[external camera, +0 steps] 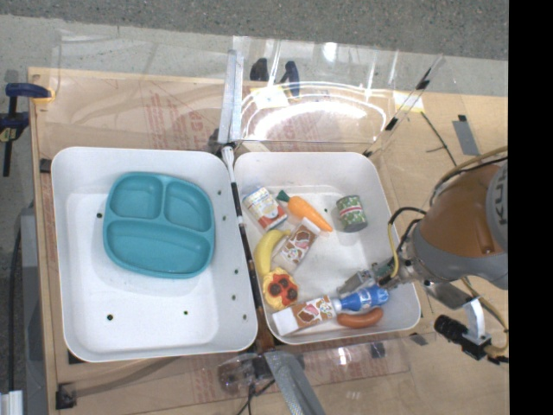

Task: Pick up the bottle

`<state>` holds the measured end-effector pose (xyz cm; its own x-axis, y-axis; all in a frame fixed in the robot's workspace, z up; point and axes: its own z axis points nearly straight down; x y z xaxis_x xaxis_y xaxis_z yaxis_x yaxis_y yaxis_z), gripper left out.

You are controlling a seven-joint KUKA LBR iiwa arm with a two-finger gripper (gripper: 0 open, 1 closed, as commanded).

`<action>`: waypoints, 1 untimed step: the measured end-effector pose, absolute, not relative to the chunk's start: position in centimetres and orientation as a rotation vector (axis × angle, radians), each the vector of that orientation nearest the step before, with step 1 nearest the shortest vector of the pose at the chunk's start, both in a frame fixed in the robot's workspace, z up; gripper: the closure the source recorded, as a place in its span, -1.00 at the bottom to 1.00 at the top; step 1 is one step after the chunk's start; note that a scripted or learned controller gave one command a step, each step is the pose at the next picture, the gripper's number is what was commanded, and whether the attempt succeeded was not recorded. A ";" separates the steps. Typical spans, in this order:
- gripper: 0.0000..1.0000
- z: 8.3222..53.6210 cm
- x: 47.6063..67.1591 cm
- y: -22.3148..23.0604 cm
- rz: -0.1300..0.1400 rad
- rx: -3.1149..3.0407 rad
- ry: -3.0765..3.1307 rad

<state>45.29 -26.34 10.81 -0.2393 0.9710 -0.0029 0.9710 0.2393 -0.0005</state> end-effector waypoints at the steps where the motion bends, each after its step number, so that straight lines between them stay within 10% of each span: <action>1: -1.00 10.8 45.3 -26.3 -0.004 1.936 2.471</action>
